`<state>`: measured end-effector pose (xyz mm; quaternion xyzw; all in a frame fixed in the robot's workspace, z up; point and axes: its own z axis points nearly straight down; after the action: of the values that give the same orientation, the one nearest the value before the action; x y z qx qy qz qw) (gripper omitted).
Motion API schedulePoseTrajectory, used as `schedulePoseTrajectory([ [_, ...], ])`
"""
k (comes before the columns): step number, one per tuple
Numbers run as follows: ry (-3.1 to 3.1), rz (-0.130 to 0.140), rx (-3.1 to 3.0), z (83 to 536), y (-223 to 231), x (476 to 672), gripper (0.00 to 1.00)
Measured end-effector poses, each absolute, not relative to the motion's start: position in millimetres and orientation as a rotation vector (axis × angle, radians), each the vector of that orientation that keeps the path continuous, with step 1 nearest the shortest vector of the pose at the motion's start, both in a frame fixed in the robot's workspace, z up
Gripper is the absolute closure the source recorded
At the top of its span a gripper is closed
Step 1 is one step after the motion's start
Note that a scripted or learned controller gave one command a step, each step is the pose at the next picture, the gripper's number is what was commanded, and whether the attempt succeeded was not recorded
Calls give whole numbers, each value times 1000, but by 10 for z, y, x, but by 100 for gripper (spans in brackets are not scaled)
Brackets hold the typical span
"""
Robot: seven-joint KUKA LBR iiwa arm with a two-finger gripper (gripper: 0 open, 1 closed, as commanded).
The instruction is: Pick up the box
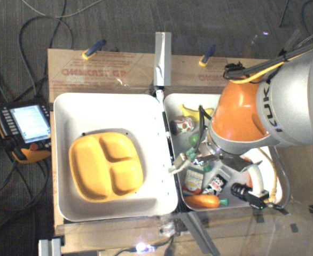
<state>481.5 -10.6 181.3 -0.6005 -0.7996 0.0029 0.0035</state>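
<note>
We look down on a bench [92,68] carrying two white bins. The left bin [65,111] holds a yellow divided tray [107,166], lying flat and fully in sight. The right bin [173,104] is crowded, and the arm [274,108] covers most of it: its grey body and orange band [239,113] hide the middle and right of the bin.

The gripper [202,159] sits under the wrist, low over the clutter near the bin's left wall. We see dark parts and a pale piece reaching left towards the wall, but we cannot tell whether the fingers are spread or closed, nor whether anything is between them.

The box [193,181], a small carton with red and white print, lies in the lower left part of the right bin, just below the gripper; its upper edge is hidden by the gripper's parts, so we cannot tell if they touch. Just below it lies an orange carrot [202,201]. Beside it is a small black-and-white item [215,185], too small to make out. A yellow banana [191,111] and a red-and-white piece [184,125] show near the bin's top, partly cut off by the arm.
</note>
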Motion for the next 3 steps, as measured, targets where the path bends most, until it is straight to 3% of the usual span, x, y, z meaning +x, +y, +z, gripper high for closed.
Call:
schedulePoseTrajectory([
  [1, -2237, 11, -2198, 1808, 263, 5174, 0],
  [2, -2416, 8, -2005, 2579, 81, 5592, 0],
  [3, -2526, 10, -1860, 2042, 178, 5405, 0],
])
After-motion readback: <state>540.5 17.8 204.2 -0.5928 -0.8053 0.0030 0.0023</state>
